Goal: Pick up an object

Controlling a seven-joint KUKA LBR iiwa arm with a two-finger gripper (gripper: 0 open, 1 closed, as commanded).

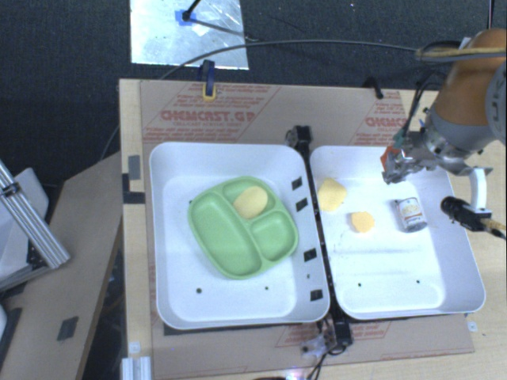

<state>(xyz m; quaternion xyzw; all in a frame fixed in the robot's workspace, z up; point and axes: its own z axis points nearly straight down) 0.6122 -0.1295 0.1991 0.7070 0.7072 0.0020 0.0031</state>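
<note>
Closest in, at six o'clock of the view: front edge of the tabletop, under a brown printed sheet, with a knot of cables at the seam between two shallow white bins. Just behind, side by side and touching along that seam: nine-o'clock bin and three-o'clock bin.

Flat in the middle of the nine-o'clock bin: green divided plate, set askew, with a pale yellow lump resting in its compartment toward twelve o'clock.

On the floor of the three-o'clock bin, three small things, all in the far half. Toward ten o'clock of that bin, close to the seam wall: rounded yellow piece. At four o'clock of it, near but apart: smaller orange-yellow piece. At three o'clock of that one, near: small can, pale label, dark top; upright or tipped, cannot tell.

Reaching in from three o'clock: grey arm with orange band, wrist bent down over the far part of the three-o'clock bin. Jaws at eleven o'clock of the small can, near it yet apart, pointing down at the bin floor. Clenched or released: cannot tell.

Farther off, at twelve o'clock: blue-and-yellow clamp on the tabletop's far edge, and beyond it a silvery sheet on dark ground.
</note>
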